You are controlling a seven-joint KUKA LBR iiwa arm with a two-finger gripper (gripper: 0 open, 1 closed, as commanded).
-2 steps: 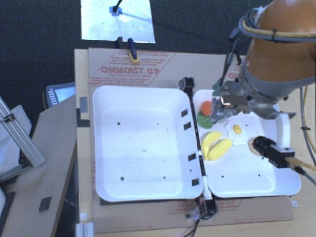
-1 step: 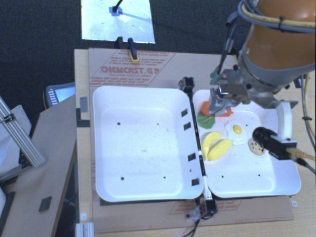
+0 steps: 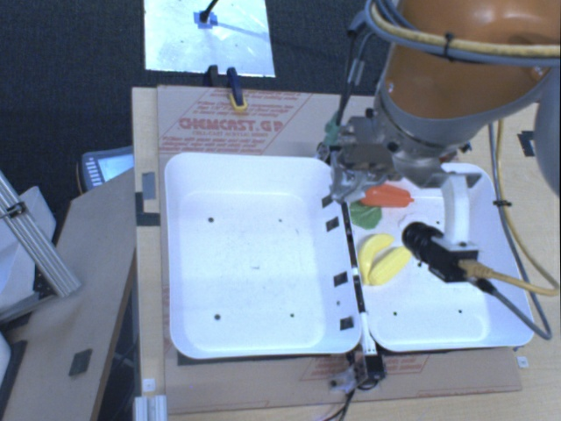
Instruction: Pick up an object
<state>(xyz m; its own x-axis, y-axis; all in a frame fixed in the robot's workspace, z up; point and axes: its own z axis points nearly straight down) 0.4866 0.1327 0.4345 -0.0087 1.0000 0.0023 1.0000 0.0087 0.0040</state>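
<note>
Camera view: arm (image 3: 465, 51) reaching in from the right, low over the far left corner of the right bin (image 3: 438, 327). Gripper (image 3: 351, 182) down by the divider between bins; jaw state impossible to tell. Just beside it an orange object (image 3: 388, 196) and a green piece (image 3: 363, 217). Nearer, a yellow banana-like object (image 3: 382, 260), touching nothing metallic. Left bin (image 3: 254, 261) alongside.

Glossy orange dome-shaped arm band (image 3: 465, 24) above grey wrist ring | bundled grey and yellow cables (image 3: 412, 26) wrapped the dome | dark grey metal gripper body (image 3: 364, 156) | white bracket with black camera module (image 3: 438, 251), yellow cable attached
</note>
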